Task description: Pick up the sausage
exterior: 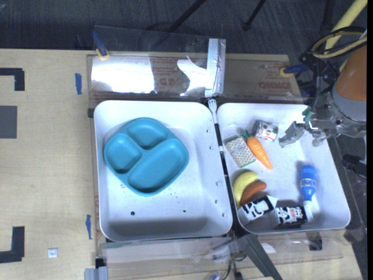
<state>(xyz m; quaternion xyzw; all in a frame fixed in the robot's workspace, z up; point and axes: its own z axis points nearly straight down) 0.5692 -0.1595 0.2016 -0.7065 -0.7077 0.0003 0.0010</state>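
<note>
The sausage [255, 189] is a short brown-orange piece in the right bin [341, 206], lying against a yellow fruit [243, 181] near the bin's front left. My gripper [303, 135] hangs over the back right part of the same bin, well behind and to the right of the sausage. It is open, its grey fingers [289, 135] spread apart with nothing between them.
Also in the right bin: a small can [266, 131], a carrot [259, 151], a green-white packet [239, 150], a blue bottle [308, 182] and two black-and-white cartons [260, 206] [290, 214] along the front. The left bin [111, 214] holds a blue divided plate [145, 155].
</note>
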